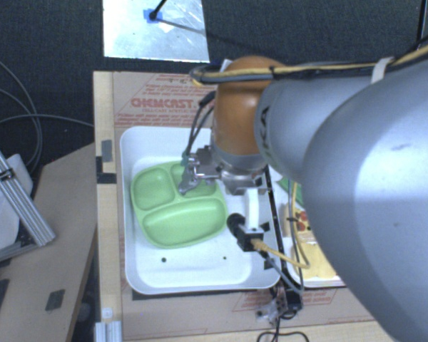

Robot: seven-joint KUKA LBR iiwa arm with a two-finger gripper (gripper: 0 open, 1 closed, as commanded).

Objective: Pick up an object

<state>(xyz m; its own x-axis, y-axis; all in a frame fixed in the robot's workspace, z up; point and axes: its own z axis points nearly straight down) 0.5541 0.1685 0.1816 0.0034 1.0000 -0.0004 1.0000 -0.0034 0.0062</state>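
A light green divided plate (178, 221) lies in the left white bin (192, 276), towards its back and left. My gripper (190, 178) hangs low over the plate's back right compartment, at or just above its rim. The grey arm with its orange band (235, 112) reaches in from the right and hides the gripper's far side. I see nothing lifted off the bin floor.
The arm covers most of the right bin; a strip of a colourful printed object (303, 226) shows beside it. Cables (271, 251) hang off the wrist over the left bin's right edge. A cardboard sheet (157, 102) lies under the bins.
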